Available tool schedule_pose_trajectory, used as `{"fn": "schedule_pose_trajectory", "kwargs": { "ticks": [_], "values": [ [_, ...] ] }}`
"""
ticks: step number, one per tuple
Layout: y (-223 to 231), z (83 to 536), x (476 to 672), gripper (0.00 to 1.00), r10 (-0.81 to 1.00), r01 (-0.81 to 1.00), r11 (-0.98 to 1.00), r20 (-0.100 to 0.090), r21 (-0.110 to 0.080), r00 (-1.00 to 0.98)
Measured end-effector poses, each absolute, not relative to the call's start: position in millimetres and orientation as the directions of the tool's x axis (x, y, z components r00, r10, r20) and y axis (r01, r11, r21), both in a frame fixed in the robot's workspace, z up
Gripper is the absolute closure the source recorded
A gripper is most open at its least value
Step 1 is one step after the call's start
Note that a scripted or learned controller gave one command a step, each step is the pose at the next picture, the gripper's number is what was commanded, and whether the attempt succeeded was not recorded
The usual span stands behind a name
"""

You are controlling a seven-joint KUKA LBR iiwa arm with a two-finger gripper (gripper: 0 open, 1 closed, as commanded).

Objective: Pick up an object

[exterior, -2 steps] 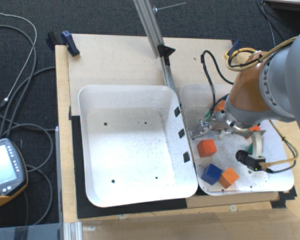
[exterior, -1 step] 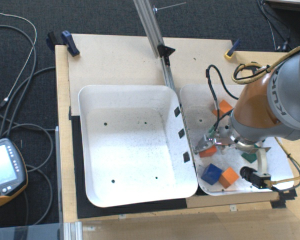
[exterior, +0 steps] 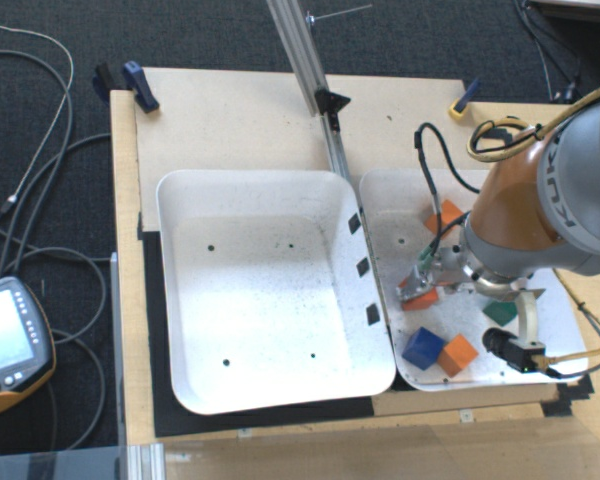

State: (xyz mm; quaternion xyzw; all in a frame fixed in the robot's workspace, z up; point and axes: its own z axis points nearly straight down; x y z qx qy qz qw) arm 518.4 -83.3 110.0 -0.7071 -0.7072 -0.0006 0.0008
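**End effector down among the blocks in the right bin**

Blocks lie scattered across the right bin [exterior: 380, 228], lower right of the frame, and the arm [exterior: 540, 208] is bent right over them. The end effector [exterior: 422, 280] sits low at the bin's middle, right on an orange-red block [exterior: 418, 298]; whether it is clenched or released, I cannot tell from this angle, nor whether that block is actually held. Another orange block [exterior: 445, 213] lies just above, a blue block [exterior: 422, 348] and an orange cube [exterior: 459, 353] sit side by side near the bottom rim, a green piece [exterior: 500, 313] peeks out further right. These look like small, light, rigid blocks, flat-sided. My call: pinch across two opposite flat faces, squarely. The left bin [exterior: 180, 218] waits alongside on the tabletop [exterior: 230, 118].
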Motion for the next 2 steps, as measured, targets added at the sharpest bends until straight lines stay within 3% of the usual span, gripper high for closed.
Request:
{"fn": "schedule_pose_trajectory", "kwargs": {
  "ticks": [1, 2],
  "values": [
    [3.1, 203.8, 513.9, 1.00, 1.000, 1.000, 0.010, 0.004, 0.008, -0.010],
    [59.0, 231.8, 480.6, 1.00, 1.000, 1.000, 0.008, 0.003, 0.001, -0.008]
  ]
}}
